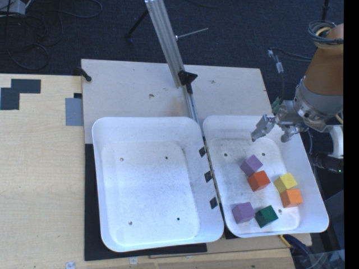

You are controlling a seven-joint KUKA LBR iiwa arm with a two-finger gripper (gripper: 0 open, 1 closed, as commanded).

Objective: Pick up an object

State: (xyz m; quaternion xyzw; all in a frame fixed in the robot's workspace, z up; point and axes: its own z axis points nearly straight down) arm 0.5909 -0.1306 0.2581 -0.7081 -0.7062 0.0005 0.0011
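The right bin (224, 129) holds several small blocks. A purple block (251, 165) lies beside a red block (258, 180) near the middle. A yellow block (286, 181) and an orange block (291, 197) sit toward the right wall. Another purple block (243, 212) and a dark green block (266, 216) rest near the front wall. My gripper (274, 130) hovers over the bin's far right part, above and behind the blocks. Its two fingers are spread apart with nothing between them.
The left bin (112, 129) lies beside the right one, joined by black clips (207, 175) along the shared wall. A slanted aluminium rail (168, 43) rises behind the bins. Wooden bench surface (39, 167) extends to the left.
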